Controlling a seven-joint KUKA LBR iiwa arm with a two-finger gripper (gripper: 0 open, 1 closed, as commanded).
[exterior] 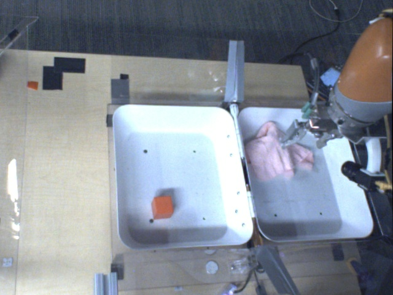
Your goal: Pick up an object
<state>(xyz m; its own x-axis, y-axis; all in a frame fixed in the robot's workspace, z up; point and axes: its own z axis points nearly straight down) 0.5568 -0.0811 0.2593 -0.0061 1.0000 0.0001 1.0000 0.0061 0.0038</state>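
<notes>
Hand (293, 134) over right edge of pink cloth (276, 155)

Arm enters from the right edge of the view, upper half. The orange band (367, 57) bulks large and rounded at the top right, nearest the camera, with the grey wrist section (362, 110) directly beneath it. From the wrist the metal hardware runs leftward and a little downward, ending in the pincer (293, 136). The pincer body is thin, silvery and blurred in outline; whether its tips are spread or closed cannot be made out. Cables and a small blue fitting (330, 76) sit on the arm's left flank, just above the wrist. The pose is a steep downward reach, tool angled toward the view's left.
</notes>
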